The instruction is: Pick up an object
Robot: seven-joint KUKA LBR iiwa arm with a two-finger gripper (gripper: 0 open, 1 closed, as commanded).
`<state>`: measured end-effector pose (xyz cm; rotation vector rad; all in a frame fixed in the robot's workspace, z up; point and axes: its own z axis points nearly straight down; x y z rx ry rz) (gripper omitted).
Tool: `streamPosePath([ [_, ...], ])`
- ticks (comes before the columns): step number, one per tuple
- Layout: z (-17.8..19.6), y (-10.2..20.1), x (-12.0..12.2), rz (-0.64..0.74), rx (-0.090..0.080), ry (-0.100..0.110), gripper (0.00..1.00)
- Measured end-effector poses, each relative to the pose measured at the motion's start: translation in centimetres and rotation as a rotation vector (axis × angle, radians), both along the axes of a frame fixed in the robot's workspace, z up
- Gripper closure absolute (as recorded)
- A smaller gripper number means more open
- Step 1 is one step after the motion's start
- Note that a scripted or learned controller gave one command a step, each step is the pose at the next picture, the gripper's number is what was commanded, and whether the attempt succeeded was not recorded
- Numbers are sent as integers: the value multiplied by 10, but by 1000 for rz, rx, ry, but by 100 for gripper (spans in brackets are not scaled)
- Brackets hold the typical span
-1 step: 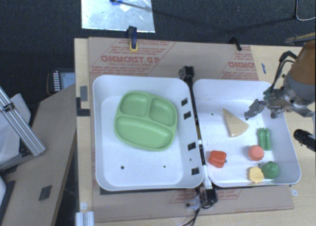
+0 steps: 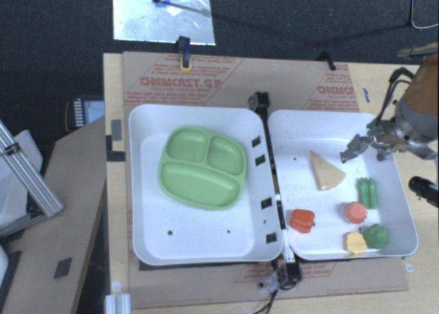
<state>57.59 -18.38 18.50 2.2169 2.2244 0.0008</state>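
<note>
camera view has the gripper (image 2: 358, 147) over the right bin (image 2: 405, 189), near its far edge, fingers spread w/ nothing between them, so it's wide and carrying nothing. arm comes in from the bin's right edge.

task objs all sit in the right bin: beige wedge (image 2: 325, 171) around the middle, closest to the gripper; green pods (image 2: 368, 192) near the right edge; pink-orange piece (image 2: 355, 212) just below them; red pepper (image 2: 302, 220) near the front-left corner by the divider; yellow piece (image 2: 356, 242) and green broccoli-like piece (image 2: 376, 236) touching each other at the front-right corner. left bin (image 2: 147, 189) carries 1 green divided plate (image 2: 204, 166), roughly centred.

risks, my guess: wedge is the likely target but it's flat and tapered, so fingers could slide off the slope or push it along the bin floor instead of closing on it. gripper looks offset toward the far edge vs the wedge, so a straight drop prob closes on air. if it goes for the front-right cluster, yellow + green are touching, so 1 finger may land on the neighbour and knock both away. pods are close to the right wall, little room for a finger there.
</note>
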Motion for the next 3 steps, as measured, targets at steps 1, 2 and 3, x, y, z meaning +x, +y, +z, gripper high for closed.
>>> streamPosePath([
  [1, -62, 4, 0, -1, 1, 4, 0],
  [2, -97, 4, 2, -2, 2, -3, 0],
  [3, -82, 2, 7, -1, -5, -20, 100],
])
